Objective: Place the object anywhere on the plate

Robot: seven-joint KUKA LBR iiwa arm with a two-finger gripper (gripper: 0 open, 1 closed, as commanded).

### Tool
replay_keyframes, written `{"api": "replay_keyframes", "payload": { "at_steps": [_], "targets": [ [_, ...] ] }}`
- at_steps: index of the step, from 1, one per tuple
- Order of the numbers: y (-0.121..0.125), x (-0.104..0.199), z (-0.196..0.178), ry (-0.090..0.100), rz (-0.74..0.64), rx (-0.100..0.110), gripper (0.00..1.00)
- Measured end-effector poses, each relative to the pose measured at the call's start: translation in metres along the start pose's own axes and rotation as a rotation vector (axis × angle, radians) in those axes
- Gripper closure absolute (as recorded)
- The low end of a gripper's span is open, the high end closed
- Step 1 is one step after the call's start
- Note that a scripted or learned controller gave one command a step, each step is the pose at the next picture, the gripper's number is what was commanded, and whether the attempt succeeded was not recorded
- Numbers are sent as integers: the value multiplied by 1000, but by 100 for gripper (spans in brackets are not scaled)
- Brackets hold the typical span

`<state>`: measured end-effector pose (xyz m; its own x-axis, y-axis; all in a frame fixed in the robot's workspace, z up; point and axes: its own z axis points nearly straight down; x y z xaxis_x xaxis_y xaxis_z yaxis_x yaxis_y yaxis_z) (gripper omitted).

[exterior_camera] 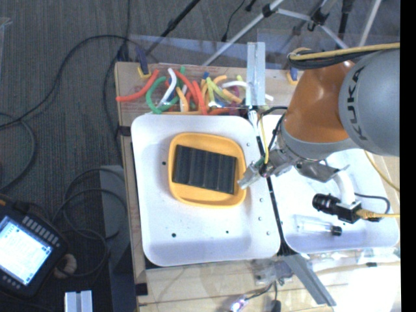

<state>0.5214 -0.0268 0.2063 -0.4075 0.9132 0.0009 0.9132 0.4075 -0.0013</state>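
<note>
Arm: grey with an orange band, the arm (pixel 338 103) stands highest over the bench and reaches in across the right bin (pixel 383 236) toward the divide between the two bins.
Claw position: the gripper (pixel 252 174) sits low at the right rim of the yellow plate (pixel 174 149), touching it or just beside it; which one is not clear.
Claw state: how wide it stands cannot be told at this angle, and nothing can be seen held in it.
Object: a dark ribbed slab (pixel 205 169) lies flat in the middle of the plate, apart from the claw.
Plate: it rests in the left bin (pixel 195 239), toward the back half.
Progress: if the slab is the object, the placing looks done, since it lies wholly inside the rim.
Left to do: probably only for the claw to lift clear of the plate edge without nudging it.
</note>
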Motion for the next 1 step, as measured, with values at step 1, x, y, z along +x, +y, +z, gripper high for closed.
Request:
{"api": "replay_keyframes", "payload": {
  "at_steps": [1],
  "targets": [
    [0, 0, 0, 0, 0, 0, 0]
  ]
}}
